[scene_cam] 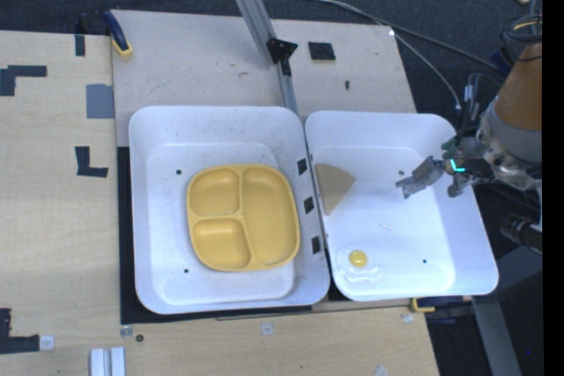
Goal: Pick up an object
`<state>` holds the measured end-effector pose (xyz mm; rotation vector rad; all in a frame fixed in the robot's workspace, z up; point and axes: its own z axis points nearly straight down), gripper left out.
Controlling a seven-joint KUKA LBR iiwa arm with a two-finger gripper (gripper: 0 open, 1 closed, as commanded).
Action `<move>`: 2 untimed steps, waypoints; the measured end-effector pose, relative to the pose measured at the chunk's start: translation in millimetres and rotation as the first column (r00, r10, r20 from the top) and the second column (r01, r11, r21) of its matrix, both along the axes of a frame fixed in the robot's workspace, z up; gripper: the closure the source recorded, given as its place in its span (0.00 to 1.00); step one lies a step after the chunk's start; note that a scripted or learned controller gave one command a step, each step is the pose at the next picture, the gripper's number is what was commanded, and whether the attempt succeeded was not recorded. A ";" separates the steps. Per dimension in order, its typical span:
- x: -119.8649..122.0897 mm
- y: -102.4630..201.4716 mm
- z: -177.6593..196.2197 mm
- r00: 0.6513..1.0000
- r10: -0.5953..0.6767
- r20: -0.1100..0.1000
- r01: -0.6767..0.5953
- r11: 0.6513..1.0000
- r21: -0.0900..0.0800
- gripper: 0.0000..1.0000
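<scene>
In the right bin (441,132) a tan wedge-shaped piece (333,185) lies flat against the left wall. A toy fried egg (359,261), white with a yellow yolk, rests near the bin's front edge. My gripper (434,184) hangs over the right part of this bin, well right of the wedge and above and behind the egg. Its fingers (412,182) stand apart, open, with nothing between them. A yellow divided plate (242,217) lies in the middle of the left bin (159,136).
A grey slanted pole (251,0) rises from the bench behind the two bins. Cables run across the dark floor at the back right. The arm's orange band (524,97) and wrist sit over the right bin's right rim.
</scene>
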<state>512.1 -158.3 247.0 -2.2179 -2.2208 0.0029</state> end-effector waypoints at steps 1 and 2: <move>0.4 0.0 0.4 1.000 0.000 0.001 0.000 1.000 0.000 0.00; -3.3 7.6 -46.1 1.000 0.000 -0.002 0.000 1.000 0.000 0.00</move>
